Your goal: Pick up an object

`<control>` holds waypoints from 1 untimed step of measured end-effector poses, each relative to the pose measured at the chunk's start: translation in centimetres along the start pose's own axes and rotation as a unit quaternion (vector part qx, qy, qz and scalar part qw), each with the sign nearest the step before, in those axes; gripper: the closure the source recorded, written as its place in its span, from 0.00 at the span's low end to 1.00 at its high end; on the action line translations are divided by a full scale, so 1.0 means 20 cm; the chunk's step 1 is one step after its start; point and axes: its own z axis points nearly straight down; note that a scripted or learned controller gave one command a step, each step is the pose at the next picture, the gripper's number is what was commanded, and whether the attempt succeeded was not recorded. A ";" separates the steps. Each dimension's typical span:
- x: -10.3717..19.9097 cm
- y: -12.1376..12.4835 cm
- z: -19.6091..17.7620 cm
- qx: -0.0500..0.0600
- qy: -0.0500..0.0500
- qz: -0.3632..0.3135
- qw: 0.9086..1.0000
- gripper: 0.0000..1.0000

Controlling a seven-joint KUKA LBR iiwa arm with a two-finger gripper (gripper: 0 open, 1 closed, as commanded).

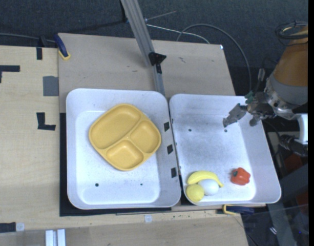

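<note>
The banana (204, 177), egg (211, 187) and red pepper (240, 176) wait at lower right; the end effector (240, 115), apart and empty, hovers above, needing descent toward one.

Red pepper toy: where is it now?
The red pepper toy sits in the right bin, near its front right corner, just right of the banana.

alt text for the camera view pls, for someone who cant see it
A grey robot arm reaches in from the right, its gripper over the upper right part of the right bin, away from a banana, lemon, white egg-like object and red pepper along its near edge. The left bin holds a yellow divided plate.
</note>
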 end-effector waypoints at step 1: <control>0.00 0.00 0.00 0.000 0.000 0.000 1.000 0.00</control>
